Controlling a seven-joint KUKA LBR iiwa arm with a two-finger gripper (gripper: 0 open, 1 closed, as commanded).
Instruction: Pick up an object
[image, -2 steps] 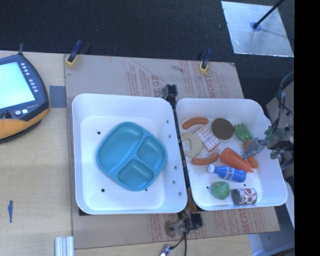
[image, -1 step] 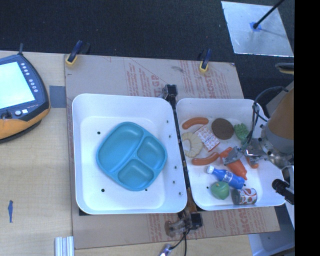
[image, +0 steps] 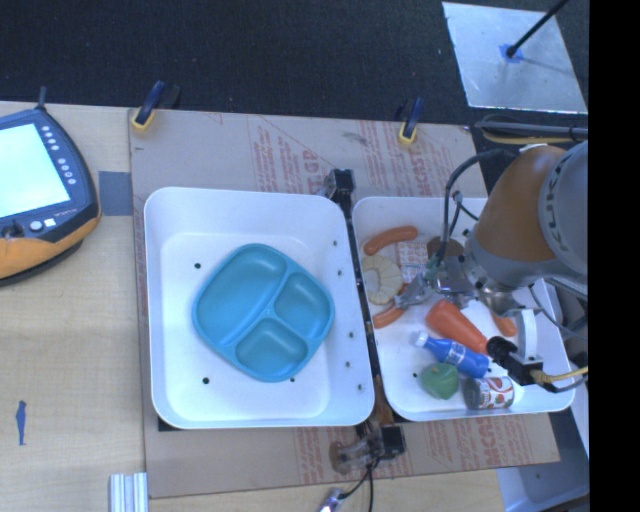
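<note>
My gripper (image: 415, 293) hangs low in the right bin (image: 400, 405), its metal fingers pointing left over a pale round cookie-like piece (image: 380, 277). An orange-red sausage (image: 390, 239) lies at the bin's back left, and a smaller one (image: 387, 318) lies just under the fingers. An orange carrot (image: 456, 324) sits right of the gripper. In front of it lie a blue bottle (image: 452, 353), a green pepper-like toy (image: 438, 381) and a small can (image: 490, 393). The arm's grey body hides the bin's right part.
The left bin (image: 170, 300) holds a blue divided plate (image: 264, 312). A tablet-like pendant (image: 40, 190) lies on the bench at far left. Clamps (image: 150, 105) hold the cardboard sheet at the back edge. Cables and a black fitting (image: 515, 360) trail beside the arm.
</note>
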